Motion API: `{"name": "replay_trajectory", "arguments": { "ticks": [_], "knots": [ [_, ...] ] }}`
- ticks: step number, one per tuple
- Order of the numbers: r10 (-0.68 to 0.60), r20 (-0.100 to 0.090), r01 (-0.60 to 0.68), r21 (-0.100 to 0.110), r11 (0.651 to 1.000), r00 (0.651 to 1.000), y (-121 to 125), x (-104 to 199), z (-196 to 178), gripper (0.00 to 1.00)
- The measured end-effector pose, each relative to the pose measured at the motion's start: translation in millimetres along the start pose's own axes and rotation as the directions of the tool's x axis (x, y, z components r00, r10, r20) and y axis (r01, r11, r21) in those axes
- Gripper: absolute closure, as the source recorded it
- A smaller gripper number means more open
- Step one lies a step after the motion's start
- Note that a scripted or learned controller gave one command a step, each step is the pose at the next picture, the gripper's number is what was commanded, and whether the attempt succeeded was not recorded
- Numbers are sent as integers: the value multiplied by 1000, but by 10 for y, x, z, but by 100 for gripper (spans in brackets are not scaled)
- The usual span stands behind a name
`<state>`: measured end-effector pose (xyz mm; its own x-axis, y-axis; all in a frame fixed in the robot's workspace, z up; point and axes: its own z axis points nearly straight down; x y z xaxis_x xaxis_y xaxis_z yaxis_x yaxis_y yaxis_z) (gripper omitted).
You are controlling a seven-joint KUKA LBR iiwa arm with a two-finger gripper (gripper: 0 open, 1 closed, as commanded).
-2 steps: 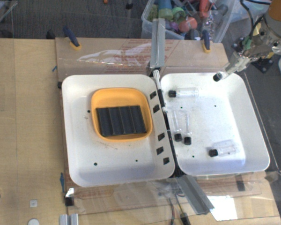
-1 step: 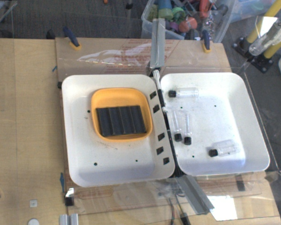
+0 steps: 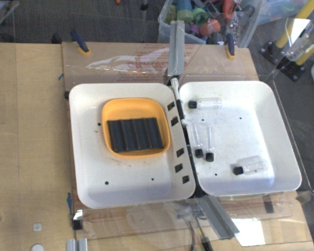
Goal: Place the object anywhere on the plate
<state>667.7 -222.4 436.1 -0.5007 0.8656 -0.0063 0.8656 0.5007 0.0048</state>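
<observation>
Bench (image 3: 21, 140): light wood, carries two shallow white bins side by side.

Left bin (image 3: 89, 184): rounded corners, a few dark specks on the floor. Orange plate (image 3: 111, 110) sits in its upper middle, flat, roughly square with rounded corners. Black ribbed block (image 3: 135, 135) lies flat on the plate and covers most of the plate's floor. Its ribs run near to far, and its front edge reaches the plate's near rim. This looks like the task's thing, and it is on the plate, inside the left bin.

Blue clamp (image 3: 79, 42) is on the far bench edge, behind the left bin.

Centre: the two bins touch along a seam (image 3: 179, 140) with a row of small black tabs on the left bin's side. Grey metal bar (image 3: 176, 46) runs from the far edge down to the seam.

Right bin (image 3: 275, 124): four clear vials with black caps, all lying down.
- Far vial (image 3: 206, 104) is near the back left, cap to the left.
- Two middle vials (image 3: 197, 139) (image 3: 208, 143) lie just beside each other, close to the seam, caps at the near end.
- Near vial (image 3: 249, 166) is toward the front right, cap to the left, well apart from the others.

Second blue clamp (image 3: 230, 46) is behind the right bin. Clear tub of coloured toys (image 3: 214, 9) sits on the floor beyond the bench.

Pincer: cannot tell whether wide or narrow.
</observation>
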Motion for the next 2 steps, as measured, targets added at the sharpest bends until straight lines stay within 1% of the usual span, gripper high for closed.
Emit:
{"name": "replay_trajectory", "arguments": {
  "ticks": [1, 2],
  "knots": [
    [-262, -2, 262, 0, 965, 965, 4, 6, 0, 100],
    [-618, -4, 618, -2, 786, 786, -137, 82, -11, 100]
  ]
}}
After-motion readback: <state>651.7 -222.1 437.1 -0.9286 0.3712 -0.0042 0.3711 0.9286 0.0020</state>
